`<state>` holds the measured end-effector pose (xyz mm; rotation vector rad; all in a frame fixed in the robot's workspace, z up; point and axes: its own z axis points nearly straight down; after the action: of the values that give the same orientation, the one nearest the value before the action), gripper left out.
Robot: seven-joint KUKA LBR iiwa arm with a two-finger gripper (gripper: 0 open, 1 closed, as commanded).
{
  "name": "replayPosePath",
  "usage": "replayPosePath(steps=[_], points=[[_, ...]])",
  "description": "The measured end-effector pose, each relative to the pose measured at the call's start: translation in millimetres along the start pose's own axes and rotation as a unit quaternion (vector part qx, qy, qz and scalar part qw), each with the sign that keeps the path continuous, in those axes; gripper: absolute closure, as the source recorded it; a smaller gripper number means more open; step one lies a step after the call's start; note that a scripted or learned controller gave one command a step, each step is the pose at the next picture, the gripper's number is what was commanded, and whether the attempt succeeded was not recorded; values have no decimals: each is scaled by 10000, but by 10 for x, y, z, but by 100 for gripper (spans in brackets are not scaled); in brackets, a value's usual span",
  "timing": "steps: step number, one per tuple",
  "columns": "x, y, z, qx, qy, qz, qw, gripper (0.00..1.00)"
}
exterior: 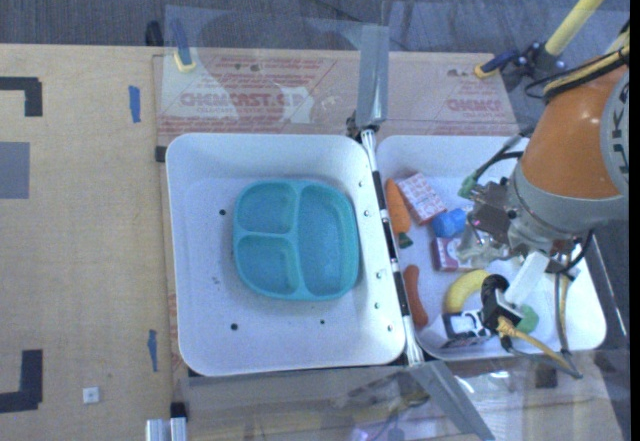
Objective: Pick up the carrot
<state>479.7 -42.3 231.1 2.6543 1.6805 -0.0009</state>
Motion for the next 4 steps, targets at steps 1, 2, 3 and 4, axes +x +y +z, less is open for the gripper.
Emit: replayPosePath(steps=[1, 2, 3, 4], points=[[-38, 22, -190, -11, -1, -1609, 9870, 100], [-342, 163, -322, -6, -1, -1157, 9933, 100], [-338, 161, -321, -4, -2, -1162, 9932, 0], [-254, 275, 474, 25, -1, 703, 9975, 0]])
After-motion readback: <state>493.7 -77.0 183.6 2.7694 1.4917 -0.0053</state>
